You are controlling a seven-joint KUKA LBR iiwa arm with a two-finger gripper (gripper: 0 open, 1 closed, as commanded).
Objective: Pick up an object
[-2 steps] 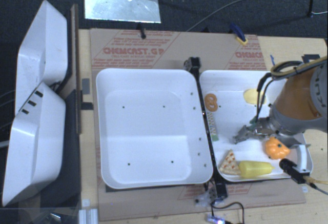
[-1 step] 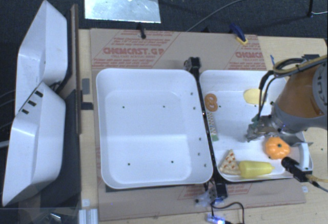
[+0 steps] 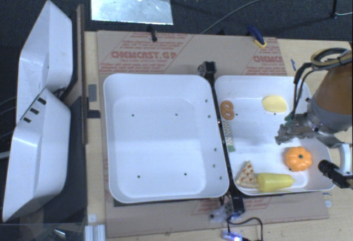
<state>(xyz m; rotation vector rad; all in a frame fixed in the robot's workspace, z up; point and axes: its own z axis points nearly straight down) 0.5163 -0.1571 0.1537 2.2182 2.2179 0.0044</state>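
one fixed camera looks down at a slant on my bench [image 3: 182, 49] from well above; it takes in both white bins, left bin [image 3: 160, 135] and right bin [image 3: 251, 99], side by side; my arm [image 3: 333, 96] enters from the frame's right

"CHEMCAST GP" printed red on cardboard sheet [image 3: 165, 49], twice

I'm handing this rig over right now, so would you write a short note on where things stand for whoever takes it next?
Gripper: low in the right bin, with nothing visibly held.
Right bin contents: orange pumpkin just beside the gripper, pale yellow disc at the back, pretzel by the divider, yellow corn-like piece and pizza slice along the front wall.
Left bin: white, next to it.
Done: arm is over the objects.
Left: grasp one object and lift it.
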